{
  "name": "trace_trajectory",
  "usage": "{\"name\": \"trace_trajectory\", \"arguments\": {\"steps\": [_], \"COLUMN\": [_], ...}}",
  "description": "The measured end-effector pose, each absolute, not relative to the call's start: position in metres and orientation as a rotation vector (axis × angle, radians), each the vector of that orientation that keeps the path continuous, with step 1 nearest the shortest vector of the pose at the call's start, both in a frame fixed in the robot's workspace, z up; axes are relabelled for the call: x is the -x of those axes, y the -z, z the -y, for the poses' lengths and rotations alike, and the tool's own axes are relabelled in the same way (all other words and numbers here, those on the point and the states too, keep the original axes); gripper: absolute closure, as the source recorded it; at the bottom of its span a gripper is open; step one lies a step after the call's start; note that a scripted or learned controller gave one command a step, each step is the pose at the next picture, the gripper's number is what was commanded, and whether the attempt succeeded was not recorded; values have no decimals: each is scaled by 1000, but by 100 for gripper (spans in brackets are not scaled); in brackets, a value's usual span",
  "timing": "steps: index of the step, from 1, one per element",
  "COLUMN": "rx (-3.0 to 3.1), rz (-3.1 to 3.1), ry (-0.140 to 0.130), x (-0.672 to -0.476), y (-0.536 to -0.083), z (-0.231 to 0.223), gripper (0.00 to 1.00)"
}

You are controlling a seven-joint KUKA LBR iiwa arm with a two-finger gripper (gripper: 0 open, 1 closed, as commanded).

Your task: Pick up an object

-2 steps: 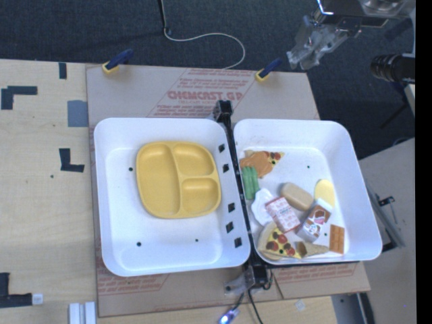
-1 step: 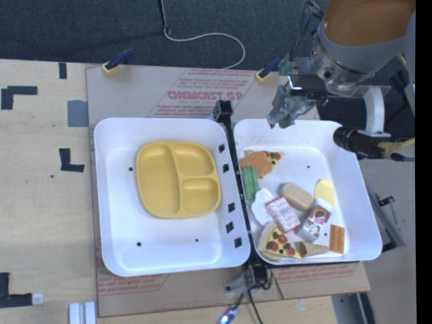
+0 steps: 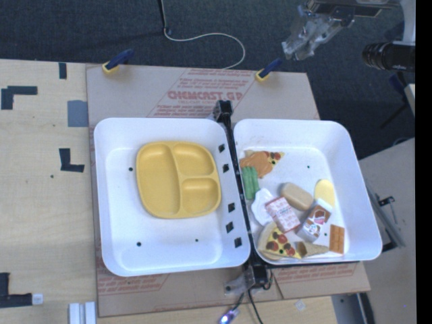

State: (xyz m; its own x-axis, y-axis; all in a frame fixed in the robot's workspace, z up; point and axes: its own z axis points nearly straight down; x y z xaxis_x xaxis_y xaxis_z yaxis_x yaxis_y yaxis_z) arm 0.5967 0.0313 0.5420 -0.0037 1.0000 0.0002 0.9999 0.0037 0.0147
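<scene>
The tool (image 3: 305, 40) is seen at the top right, above the dark floor beyond the bench (image 3: 40, 201), well apart from both bins. It is blurred; whether it is spread or pressed together cannot be told, and nothing is seen in it.

The left bin (image 3: 111, 248) carries a yellow divided plate (image 3: 178, 179), lying flat near its middle.

The right bin (image 3: 351, 174) carries the toy foods, clustered in its lower left half: a pizza slice (image 3: 260, 160) near the divider, a green piece (image 3: 250, 182) just below it, a tan block (image 3: 298, 196), a yellow piece (image 3: 325, 193) beside it, a red-and-white packet (image 3: 283, 214), a second pizza slice (image 3: 280, 242) at the bottom, and an orange wafer (image 3: 336, 239).
</scene>
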Motion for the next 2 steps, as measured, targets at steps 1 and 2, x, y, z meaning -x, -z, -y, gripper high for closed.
{"name": "trace_trajectory", "arguments": {"steps": [1,2], "rx": [-2233,-2231], "rz": [-2226,-2218], "ry": [22,10], "x": [-543,-529], "y": [-400,-349], "z": [-6,45], "gripper": [100,100]}}
